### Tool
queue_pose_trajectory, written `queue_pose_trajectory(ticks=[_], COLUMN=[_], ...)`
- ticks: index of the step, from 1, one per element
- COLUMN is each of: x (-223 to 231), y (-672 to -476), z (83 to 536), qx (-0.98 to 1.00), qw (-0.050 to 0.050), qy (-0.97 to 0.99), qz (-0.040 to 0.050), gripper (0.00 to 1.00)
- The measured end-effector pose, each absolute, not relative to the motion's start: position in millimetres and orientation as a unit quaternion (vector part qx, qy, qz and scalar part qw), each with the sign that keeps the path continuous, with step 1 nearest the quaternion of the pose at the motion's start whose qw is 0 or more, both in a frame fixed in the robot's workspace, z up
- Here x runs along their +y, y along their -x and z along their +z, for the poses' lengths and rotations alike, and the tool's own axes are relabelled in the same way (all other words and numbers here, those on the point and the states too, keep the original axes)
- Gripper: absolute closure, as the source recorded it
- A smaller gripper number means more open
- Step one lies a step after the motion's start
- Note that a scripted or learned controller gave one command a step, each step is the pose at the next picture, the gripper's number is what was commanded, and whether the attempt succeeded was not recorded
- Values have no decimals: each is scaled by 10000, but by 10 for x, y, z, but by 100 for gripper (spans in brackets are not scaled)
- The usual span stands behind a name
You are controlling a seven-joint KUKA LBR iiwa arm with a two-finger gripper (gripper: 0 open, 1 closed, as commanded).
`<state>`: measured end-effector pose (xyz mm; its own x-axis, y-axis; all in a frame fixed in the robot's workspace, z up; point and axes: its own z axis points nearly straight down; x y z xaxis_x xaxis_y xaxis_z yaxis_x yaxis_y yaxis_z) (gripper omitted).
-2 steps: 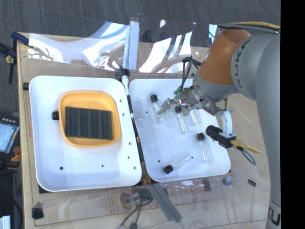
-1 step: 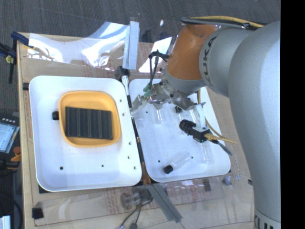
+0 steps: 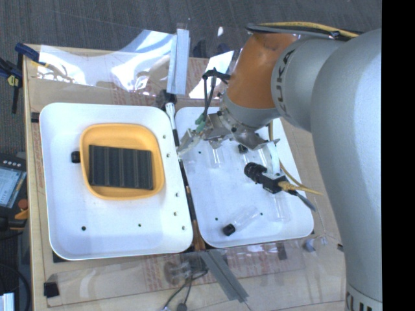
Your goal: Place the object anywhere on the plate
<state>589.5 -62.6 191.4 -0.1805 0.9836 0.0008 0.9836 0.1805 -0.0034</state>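
The claw (image 3: pixel 219 135) is down over the back left part of the right-hand bin (image 3: pixel 295 224), close to the wall it shares with the other bin. It sits tucked under the orange band (image 3: pixel 259 70) of the grey arm (image 3: pixel 337 128), and from here I cannot tell whether it is open or closed. I see nothing held in it. A black plug with a yellow cable (image 3: pixel 262 175) hangs off the wrist just to the claw's right.

The small black block (image 3: pixel 228 229) lies loose on the floor of the same bin, well apart from the claw, down near the front wall. A clear, glassy piece (image 3: pixel 246 215) lies just beside it, towards the back and right.

Across the divide, the yellow plate (image 3: pixel 120 135) sits in the left-hand bin (image 3: pixel 117 238), with a dark ribbed slab (image 3: pixel 123 165) lying on it. Another little black piece (image 3: pixel 76 157) rests on the bin floor just beside the plate's left rim. Crumpled clear plastic (image 3: pixel 139 63) lies on the bench behind the bins.
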Motion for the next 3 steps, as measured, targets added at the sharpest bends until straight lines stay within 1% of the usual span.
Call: queue_pose_trajectory(ticks=[3], x=[-627], y=[-5895], z=[1914], qx=[-7683], qw=[14], qy=[6401], qz=[10], gripper=[0])
